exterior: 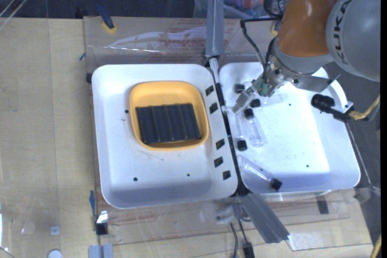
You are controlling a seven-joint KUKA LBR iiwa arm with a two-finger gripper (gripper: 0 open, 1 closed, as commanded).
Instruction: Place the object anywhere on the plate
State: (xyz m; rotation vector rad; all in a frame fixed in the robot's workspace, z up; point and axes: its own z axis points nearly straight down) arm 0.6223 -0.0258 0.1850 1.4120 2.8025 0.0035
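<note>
In the camera view, the yellow plate point(168, 93) sits in the left bin point(115, 166), and a dark ribbed object point(168, 124) lies flat on it. The gripper point(253, 95) hangs over the right bin point(302, 154), well apart from the plate; its state I cannot tell.

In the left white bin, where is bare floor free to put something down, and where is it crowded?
In the left white bin, bare floor runs below the square yellow plate, toward the near wall, and in a strip along its left. The dark ridged block crowds the plate itself, leaving only its far edge.
</note>
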